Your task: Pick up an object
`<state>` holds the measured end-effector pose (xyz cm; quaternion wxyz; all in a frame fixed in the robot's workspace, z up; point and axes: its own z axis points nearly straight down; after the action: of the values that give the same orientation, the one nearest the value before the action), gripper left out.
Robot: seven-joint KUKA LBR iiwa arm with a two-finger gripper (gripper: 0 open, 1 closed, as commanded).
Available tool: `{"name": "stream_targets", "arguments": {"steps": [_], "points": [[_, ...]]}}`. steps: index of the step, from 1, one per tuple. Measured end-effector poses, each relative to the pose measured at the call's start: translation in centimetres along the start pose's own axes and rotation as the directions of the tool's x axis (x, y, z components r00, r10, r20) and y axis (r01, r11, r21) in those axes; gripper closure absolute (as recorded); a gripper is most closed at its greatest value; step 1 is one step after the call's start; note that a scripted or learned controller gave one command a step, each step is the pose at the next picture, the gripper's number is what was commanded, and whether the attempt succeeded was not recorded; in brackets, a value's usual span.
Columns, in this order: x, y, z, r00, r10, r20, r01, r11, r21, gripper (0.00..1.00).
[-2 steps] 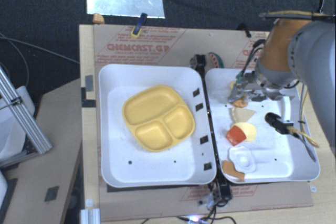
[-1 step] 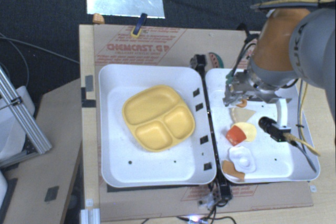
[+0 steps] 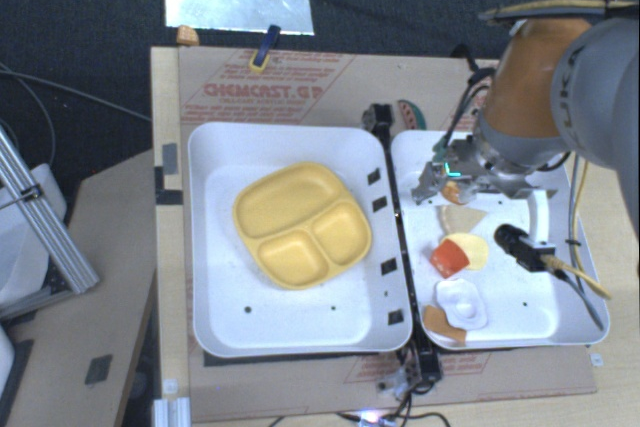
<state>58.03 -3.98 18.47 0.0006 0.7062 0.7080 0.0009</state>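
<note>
My gripper hangs low over the upper left part of the right bin, under the grey arm with its orange band. Just below it lies a pale tan wedge. Further toward the front sit a red piece against a yellow round piece, then a white lumpy item and a brown piece near the bin's front rim. Nothing shows between the gripper and these items.
The left bin holds a yellow divided plate. A dark divider with black clips runs between the bins. A small greenish object lies behind the right bin's back rim. The bench is cardboard.
</note>
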Motion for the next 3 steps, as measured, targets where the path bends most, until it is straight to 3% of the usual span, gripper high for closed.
{"name": "stream_targets", "arguments": {"steps": [1,2,3], "points": [[0.0,0.1,-1.1,1.0,-0.003,-0.001,0.003,1.0,-0.002,1.0],[12.5,-1.7,0.1,1.0,-0.014,-0.005,0.014,1.0,0.001,1.0],[12.4,-3.4,-5.8,1.0,-0.003,-0.001,0.003,1.0,-0.002,1.0]]}}
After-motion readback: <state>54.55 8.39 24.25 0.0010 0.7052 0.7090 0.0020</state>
